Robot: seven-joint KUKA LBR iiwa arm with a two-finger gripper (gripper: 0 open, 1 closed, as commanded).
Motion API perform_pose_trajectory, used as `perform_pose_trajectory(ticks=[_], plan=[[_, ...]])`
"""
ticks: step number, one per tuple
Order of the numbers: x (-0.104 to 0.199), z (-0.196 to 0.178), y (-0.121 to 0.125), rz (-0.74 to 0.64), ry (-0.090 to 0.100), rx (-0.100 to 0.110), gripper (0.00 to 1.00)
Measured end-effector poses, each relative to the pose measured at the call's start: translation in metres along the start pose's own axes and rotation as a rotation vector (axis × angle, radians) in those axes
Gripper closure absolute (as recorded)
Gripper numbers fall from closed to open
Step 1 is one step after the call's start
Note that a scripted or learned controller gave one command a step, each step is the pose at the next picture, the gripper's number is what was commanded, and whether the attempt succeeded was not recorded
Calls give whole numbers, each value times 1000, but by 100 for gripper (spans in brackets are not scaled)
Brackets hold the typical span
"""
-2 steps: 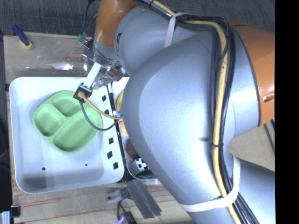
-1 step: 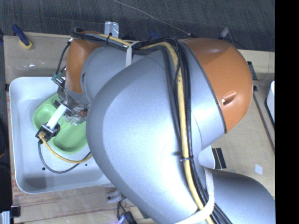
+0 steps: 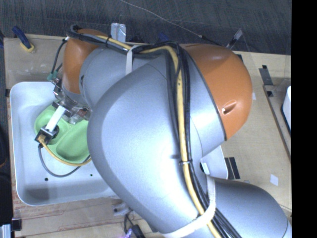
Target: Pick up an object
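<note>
Fingers [image 3: 74, 114], their opening impossible to tell, sit over a pale green, yellow-edged rounded object [image 3: 75, 142].

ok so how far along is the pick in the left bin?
Done: the approach. The arm stretches over the left bin, with the gripper down at the light green object.
In hand: the grasp itself. The arm hides the contact, so no hold is confirmed.
Left: secure the object and lift it. It appears to lie on the bin floor.
</note>
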State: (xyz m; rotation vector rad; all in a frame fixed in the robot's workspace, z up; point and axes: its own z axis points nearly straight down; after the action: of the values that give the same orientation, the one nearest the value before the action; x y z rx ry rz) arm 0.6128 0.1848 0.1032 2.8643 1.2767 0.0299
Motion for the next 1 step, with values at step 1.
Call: perform_pose_trajectory(ticks=[1], plan=[[47,-33,0,45,-12,14,100]])
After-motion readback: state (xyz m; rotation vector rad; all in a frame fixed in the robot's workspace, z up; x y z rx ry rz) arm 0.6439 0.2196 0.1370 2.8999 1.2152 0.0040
